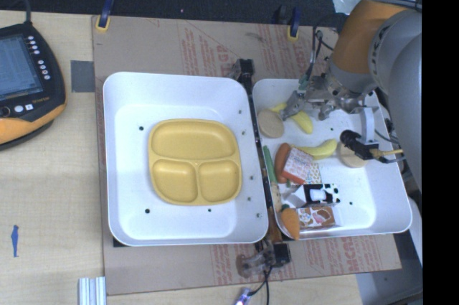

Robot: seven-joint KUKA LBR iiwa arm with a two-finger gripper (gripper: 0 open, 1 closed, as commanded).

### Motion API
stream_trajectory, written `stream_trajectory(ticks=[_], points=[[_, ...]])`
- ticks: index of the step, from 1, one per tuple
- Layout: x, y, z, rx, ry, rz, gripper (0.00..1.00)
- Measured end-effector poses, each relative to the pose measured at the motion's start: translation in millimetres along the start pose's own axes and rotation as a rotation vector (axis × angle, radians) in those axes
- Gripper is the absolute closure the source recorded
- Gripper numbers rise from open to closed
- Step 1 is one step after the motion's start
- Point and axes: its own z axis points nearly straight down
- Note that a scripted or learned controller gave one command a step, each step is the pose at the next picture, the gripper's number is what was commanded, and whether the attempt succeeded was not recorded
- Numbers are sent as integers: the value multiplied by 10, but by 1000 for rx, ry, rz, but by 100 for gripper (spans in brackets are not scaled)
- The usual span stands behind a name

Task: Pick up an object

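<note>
That little plastic banana [304, 122] upper-right under the gripper [301, 106] looks light and slick, grab mid-curve; can't tell the gripper's state.

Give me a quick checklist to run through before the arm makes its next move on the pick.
1. Claw is over the right bin: ok, it sits at that bin's upper left corner.
2. A target lies near the claw: ok, a yellow banana-shaped piece and a tan round piece are right beside it.
3. Something is held in the claw: cannot tell, the view is too small there.
4. Other items are apart from the target: ok, the second yellow piece and the printed boxes lie lower in the bin.
5. Left bin's yellow divided tray is out of the way: ok.
</note>
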Motion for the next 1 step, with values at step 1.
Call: stream_trajectory(ticks=[1], points=[[302, -3, 4, 4, 0, -2, 0]])
